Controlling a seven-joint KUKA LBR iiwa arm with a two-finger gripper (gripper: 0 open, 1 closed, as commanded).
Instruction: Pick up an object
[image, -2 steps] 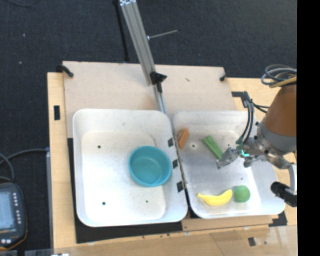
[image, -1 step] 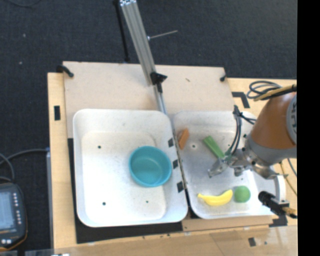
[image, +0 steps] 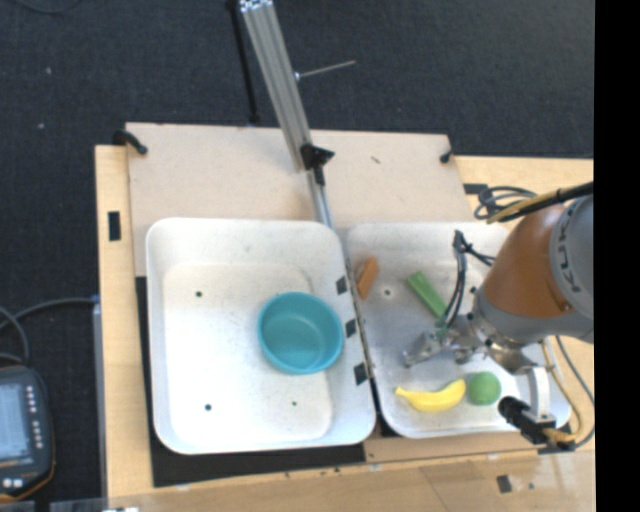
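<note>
Objects to pick: four in the right bin (image: 400, 240) — one yellow banana (image: 432, 397) near the front edge, one green ball (image: 483, 388) just beside it on the right, one green block (image: 427, 294) further back, one orange piece (image: 366, 276) by the left wall.
Gripper (image: 420, 352): low in the right bin, between the green block and the banana; nothing visibly held, and how far apart its fingers stand, I cannot tell.
Left bin (image: 200, 240): one blue bowl (image: 300, 333), upright, toward its right side.
Arm (image: 535, 280): one, reaching over the right bin.

Grey arm (image: 575, 250); orange band (image: 525, 275)
</note>
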